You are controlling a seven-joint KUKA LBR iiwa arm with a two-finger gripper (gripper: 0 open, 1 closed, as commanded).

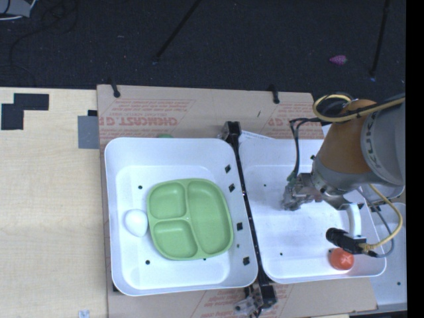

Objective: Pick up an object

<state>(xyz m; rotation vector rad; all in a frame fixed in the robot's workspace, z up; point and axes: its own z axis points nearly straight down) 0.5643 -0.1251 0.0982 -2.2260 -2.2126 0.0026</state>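
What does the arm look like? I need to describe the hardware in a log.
A bulky grey arm with an orange band above the wrist, ending in a small grey metal tool. Yellow and black cables loop around it.

Upside-down red "CHEMCAST" lettering on the cardboard sheet (172,114) under the bins

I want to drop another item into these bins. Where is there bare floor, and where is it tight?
Right bin: bare floor in the middle and front left, between the gripper and the orange ball. Tight at its right side, around the arm and the ball. Left bin: the green divided plate and white egg fill the middle; bare strips run along the back and front walls.
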